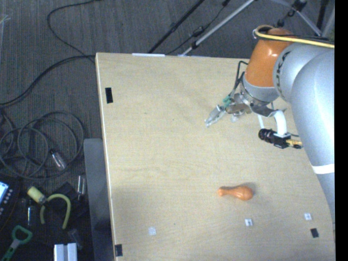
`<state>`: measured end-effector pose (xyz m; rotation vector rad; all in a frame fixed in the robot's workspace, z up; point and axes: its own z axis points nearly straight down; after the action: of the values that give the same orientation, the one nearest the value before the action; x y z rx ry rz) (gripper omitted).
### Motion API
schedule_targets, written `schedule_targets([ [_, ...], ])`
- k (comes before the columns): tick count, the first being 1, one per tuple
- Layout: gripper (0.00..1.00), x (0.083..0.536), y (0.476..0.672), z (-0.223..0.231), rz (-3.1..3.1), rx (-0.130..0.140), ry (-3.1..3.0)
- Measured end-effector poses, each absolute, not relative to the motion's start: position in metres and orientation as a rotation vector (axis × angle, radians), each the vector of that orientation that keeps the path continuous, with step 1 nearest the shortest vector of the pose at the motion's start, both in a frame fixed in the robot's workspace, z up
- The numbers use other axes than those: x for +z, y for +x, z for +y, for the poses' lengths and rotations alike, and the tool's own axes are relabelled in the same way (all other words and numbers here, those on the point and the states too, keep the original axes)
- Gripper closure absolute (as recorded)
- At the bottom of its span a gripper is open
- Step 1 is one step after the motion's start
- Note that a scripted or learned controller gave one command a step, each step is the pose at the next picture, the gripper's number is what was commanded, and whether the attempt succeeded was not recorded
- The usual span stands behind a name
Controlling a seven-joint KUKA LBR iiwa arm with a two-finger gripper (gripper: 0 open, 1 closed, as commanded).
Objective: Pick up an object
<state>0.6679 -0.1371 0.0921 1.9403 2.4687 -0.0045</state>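
Observation:
A small orange object (236, 192), shaped like a gourd with a narrow neck pointing left, lies on the pale wooden board (163, 162) toward the lower right. My gripper (213, 117) hangs over the board's upper right part, well above and slightly left of the orange object, and is apart from it. It points down and to the left. Nothing shows in it. The grey arm with its orange band (266, 58) comes in from the right.
Small white markers (248, 222) and black tags (109, 95) dot the board. Cables (38, 145) and tools lie on the dark floor to the left. Tripod legs (228, 12) cross the floor beyond the board's far edge.

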Motion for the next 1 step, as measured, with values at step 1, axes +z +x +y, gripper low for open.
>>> schedule_targets([
  [1, 0.00, 0.1012, 0.6684, -0.2239, 2.440, -0.002, 1.976],
])
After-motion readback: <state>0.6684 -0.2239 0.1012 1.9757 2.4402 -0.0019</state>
